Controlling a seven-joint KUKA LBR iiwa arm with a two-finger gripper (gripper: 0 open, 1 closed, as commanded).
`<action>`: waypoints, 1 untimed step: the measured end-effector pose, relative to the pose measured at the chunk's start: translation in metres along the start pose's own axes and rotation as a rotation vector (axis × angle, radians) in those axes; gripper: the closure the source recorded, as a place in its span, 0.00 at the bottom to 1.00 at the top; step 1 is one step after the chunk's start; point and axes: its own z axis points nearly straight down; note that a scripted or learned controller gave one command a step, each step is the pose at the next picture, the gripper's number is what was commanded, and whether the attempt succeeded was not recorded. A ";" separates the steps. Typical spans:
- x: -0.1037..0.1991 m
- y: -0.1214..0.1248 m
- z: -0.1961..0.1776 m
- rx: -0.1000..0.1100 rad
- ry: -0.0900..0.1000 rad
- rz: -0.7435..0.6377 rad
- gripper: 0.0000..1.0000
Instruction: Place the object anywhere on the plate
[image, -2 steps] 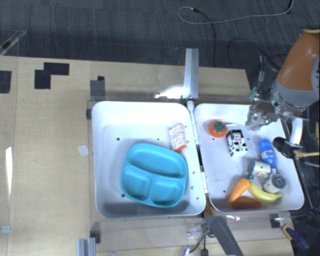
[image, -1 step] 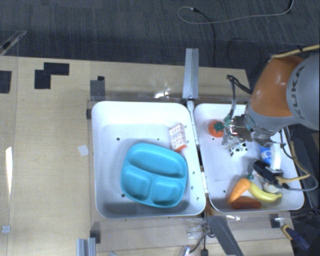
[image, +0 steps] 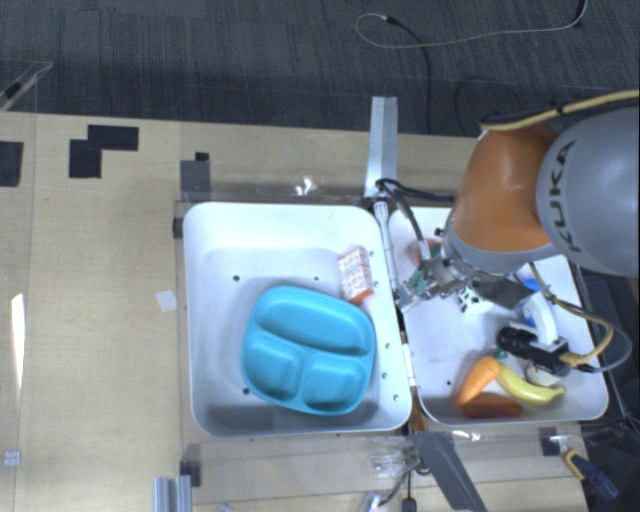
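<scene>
Blue plate (image: 308, 350) lies flat in the left bin (image: 215, 300), toward its near right. It has three compartments, one long across the far side and two smaller on the near side. Which loose item is "the object" cannot be told, so all are listed.

- Small packet (image: 354, 272), white with an orange-red end: on the left bin floor, off the plate, just beside its far right rim (contact unclear). It is close to the wall shared with the right bin (image: 440, 345).
- Carrot (image: 480, 378): right bin, near side, tilted, tip pointing near-left.
- Banana (image: 530, 388): just right of the carrot, lying flat, touching or almost touching it.
- Red item (image: 490, 407): at the near wall, below carrot and banana, partly tucked under them (kind unclear).

Pincer (image: 425, 283) hangs over the far left of the right bin, next to the shared wall. It is well apart from the carrot group and near the packet, but on the other side of the wall. Released or clenched: cannot tell, too small and cluttered.

Arm (image: 590, 200) enters from the right, its orange band (image: 505, 195) over the right bin's far side. The tan table (image: 90, 330) carries both bins.
</scene>
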 end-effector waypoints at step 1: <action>0.033 0.018 0.000 -0.002 -0.001 -0.272 1.00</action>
